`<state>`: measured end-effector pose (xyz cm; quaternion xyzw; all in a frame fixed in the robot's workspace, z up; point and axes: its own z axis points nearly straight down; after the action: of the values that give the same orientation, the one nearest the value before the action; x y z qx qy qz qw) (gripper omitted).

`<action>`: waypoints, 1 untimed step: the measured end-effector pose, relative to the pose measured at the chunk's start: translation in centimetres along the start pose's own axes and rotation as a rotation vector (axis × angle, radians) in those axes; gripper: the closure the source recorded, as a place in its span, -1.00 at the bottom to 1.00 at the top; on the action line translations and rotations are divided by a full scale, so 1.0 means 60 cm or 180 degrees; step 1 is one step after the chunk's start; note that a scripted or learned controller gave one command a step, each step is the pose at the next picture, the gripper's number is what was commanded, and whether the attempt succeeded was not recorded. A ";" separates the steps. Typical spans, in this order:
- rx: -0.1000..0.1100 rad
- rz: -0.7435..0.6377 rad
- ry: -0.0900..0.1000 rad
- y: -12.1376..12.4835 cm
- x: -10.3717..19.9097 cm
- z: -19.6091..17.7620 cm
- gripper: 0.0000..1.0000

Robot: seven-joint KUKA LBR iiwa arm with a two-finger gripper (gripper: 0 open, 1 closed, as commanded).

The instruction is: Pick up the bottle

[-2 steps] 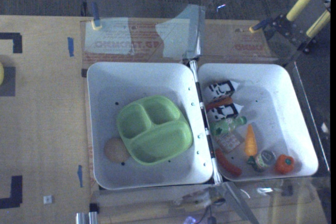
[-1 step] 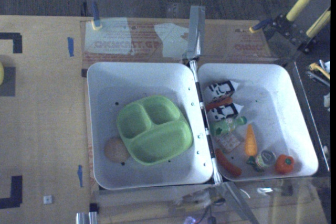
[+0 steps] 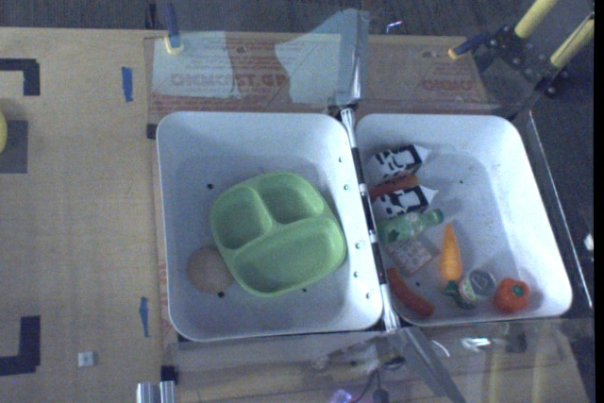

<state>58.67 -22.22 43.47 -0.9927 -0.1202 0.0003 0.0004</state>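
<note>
I see the left bin (image 3: 179, 203) w/ a green divided tray (image 3: 276, 232) and a tan ball (image 3: 209, 269) touching its lower-left edge. Right bin (image 3: 528, 193): two black-white cartons (image 3: 398, 160), green bottle (image 3: 412, 225) lying on its side near the divider, just below the cartons, orange carrot (image 3: 451, 253) beside it, red tomato (image 3: 511, 294) in the lower-right corner.

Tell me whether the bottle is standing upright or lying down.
Lying down. The green bottle rests on its side in the right bin, long axis flat along the floor, cap end pointing toward the carrot.
</note>
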 end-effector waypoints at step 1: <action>0.0007 0.0029 -0.0003 0.012 0.051 0.413 1.00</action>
<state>61.78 -22.19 18.68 -0.9933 -0.1158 0.0010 0.0015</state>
